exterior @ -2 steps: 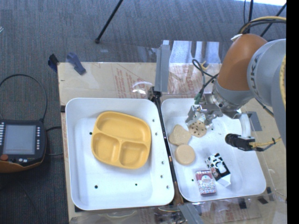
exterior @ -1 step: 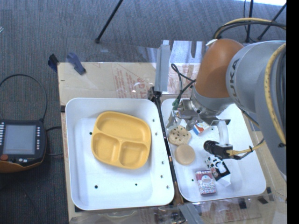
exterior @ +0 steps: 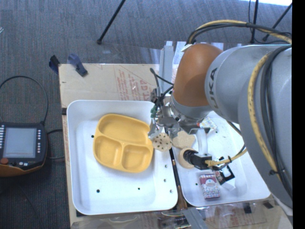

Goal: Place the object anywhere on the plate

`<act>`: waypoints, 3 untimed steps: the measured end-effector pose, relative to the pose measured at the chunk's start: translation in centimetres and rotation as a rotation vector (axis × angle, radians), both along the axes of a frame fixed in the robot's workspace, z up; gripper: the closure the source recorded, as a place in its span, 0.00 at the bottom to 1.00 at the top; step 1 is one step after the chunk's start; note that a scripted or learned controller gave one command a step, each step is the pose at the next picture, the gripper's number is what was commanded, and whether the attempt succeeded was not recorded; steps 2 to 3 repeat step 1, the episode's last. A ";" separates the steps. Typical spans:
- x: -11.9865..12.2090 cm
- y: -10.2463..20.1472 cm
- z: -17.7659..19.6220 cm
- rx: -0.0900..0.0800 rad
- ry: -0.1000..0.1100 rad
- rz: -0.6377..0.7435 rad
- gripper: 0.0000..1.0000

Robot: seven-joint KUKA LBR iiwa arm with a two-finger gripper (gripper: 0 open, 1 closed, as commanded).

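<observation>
A yellow three-compartment plate (exterior: 123, 142) lies in the left bin (exterior: 86, 185). My gripper (exterior: 159, 131) hangs just past the plate's right rim, over the strip between the two bins. A tan round biscuit with dark dots (exterior: 162, 141) sits at its fingertips, raised above the bin edge, and the fingers look shut on it. The arm's orange band and grey body cover much of the right bin.
In the right bin (exterior: 248, 187) lie a tan flat disc (exterior: 183, 140), a tan ring-shaped thing (exterior: 186, 158) and a red patterned box (exterior: 209, 185). A teach pendant (exterior: 21, 144) sits on the floor to the left. A tripod leg stands behind the bench.
</observation>
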State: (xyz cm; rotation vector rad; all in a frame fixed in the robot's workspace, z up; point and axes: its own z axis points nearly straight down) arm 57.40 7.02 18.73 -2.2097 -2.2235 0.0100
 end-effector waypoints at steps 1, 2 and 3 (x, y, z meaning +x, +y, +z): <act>0.0 -0.1 0.0 -0.001 0.000 -0.002 0.00; 0.0 -0.1 0.0 -0.001 0.000 -0.002 0.00; 0.0 -0.1 0.0 -0.001 0.000 -0.002 0.00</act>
